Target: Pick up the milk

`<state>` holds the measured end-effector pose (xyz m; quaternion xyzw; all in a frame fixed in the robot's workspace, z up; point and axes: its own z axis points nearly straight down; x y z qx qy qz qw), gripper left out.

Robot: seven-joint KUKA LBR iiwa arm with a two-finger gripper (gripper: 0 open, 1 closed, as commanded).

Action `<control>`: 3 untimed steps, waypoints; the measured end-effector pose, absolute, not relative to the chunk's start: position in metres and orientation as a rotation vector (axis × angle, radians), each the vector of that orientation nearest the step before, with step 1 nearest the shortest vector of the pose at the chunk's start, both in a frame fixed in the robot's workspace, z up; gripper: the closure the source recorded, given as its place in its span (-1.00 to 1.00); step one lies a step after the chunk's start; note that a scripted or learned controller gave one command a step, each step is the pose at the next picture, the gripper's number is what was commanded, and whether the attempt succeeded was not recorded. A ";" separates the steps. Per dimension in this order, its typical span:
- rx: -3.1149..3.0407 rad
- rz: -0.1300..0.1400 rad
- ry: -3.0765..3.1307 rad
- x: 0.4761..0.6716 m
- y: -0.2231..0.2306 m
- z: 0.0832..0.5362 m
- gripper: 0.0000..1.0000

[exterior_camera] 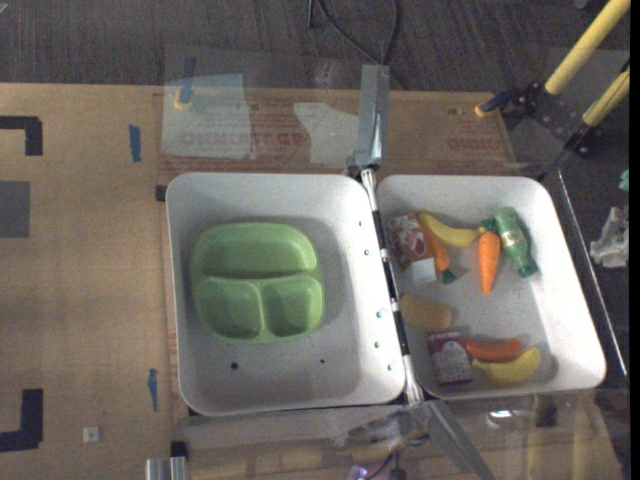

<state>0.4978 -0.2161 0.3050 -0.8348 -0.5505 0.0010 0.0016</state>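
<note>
Two white bins sit side by side before me. The left bin (200, 368) holds a green divided tray (258, 280). The right bin (570, 298) holds the food. The milk (405, 238), as best I can judge, is the red-and-white carton lying flat in the far left corner of the right bin, just beside the wall shared with the other bin. Its long axis runs roughly along that wall, far end to near end, leaning slightly. I cannot tell which end is its top. A yellow banana (448, 231) touches its right side, and a small white block (422, 268) lies at its near end. Further right lie a carrot (487, 260) and a green bottle (512, 240), well apart from the carton.
</note>
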 end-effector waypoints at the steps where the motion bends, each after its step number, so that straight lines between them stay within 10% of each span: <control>1: -2.540 -0.001 -1.854 0.519 -0.198 0.327 1.00; 2: -2.561 -0.001 -1.822 0.536 -0.167 0.369 1.00; 3: -2.307 -0.001 -2.140 0.480 -0.210 0.436 1.00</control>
